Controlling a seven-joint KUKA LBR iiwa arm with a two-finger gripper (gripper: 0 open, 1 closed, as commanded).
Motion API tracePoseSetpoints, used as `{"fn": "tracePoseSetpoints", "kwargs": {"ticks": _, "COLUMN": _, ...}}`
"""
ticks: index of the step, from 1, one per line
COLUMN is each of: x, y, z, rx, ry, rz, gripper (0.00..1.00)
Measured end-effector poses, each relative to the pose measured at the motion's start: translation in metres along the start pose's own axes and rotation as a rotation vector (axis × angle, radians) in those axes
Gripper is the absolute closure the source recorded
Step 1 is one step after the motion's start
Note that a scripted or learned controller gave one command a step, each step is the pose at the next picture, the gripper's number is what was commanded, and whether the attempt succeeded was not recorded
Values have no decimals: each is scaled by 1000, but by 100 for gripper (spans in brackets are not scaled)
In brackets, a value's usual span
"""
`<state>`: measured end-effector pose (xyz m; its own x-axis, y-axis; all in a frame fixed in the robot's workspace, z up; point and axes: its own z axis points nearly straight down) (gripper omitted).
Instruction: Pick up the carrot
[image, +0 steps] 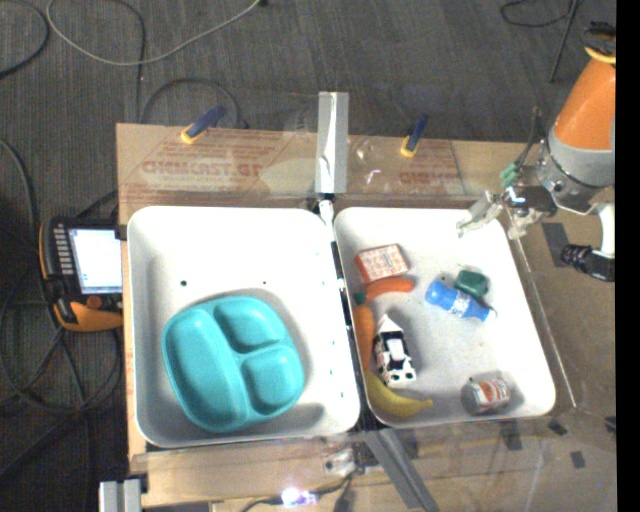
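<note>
Carrot (364, 322) lies in the right bin (520, 300) against its left wall, between a sausage (388, 287) and a banana (395, 399), with a cow toy (393, 356) just beside. Jaws (487, 212) hang open and hold nothing over the bin's far right corner. The bin's middle floor is free.

Both white bins (150, 300) look like smooth, slightly glossy plastic, and the teal divided plate (235, 362) in the left bin has the same smooth plastic sheen. The bench (240, 165) beneath looks like matt brown cardboard with faded print, covered toward its far edge by clear glossy film. In the right bin, the carrot (365, 325) looks matt orange, the small can (487, 393) dull metal.
</note>
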<state>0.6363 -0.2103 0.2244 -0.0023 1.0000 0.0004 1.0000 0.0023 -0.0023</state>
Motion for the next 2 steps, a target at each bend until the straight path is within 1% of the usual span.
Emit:
{"fn": "tracePoseSetpoints", "kwargs": {"ticks": 1, "x": 1, "y": 0, "z": -9, "rx": 1, "ry": -2, "rz": -2, "gripper": 100}}
{"fn": "tracePoseSetpoints", "kwargs": {"ticks": 2, "x": -6, "y": -103, "z": -68, "rx": 0, "ry": -2, "rz": 163, "gripper": 100}}
